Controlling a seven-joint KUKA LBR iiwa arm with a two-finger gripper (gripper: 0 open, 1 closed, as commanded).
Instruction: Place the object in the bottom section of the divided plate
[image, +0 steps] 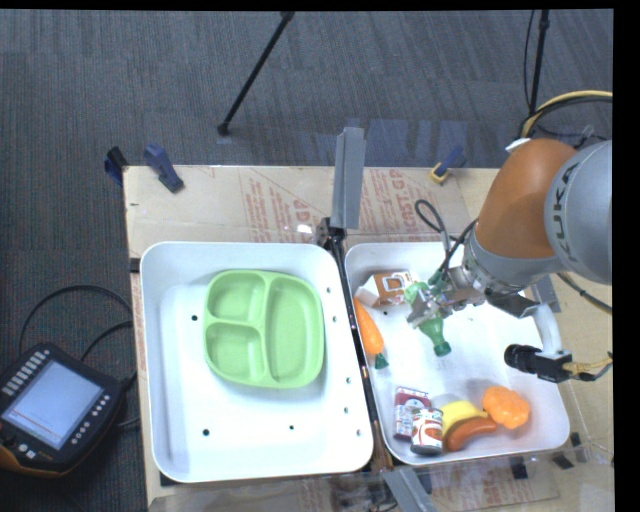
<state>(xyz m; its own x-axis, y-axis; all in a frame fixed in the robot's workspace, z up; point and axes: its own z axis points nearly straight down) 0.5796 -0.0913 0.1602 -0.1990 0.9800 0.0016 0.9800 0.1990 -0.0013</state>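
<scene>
Jaws (432, 305) sit over a green bottle (437, 335) in the right bin (555, 420); their spread is unclear.

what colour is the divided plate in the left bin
Light green, plain with no pattern; the divided plate shows clearly in the camera view.

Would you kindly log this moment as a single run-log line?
gripper: over right bin, at green bottle | grasp: unclear | divided plate: left bin, nothing in its sections | placement: not yet done

Grey KUKA arm (590, 215) — black lettering, broad orange band, yellow and black cables, small metal claw (432, 300).
</scene>
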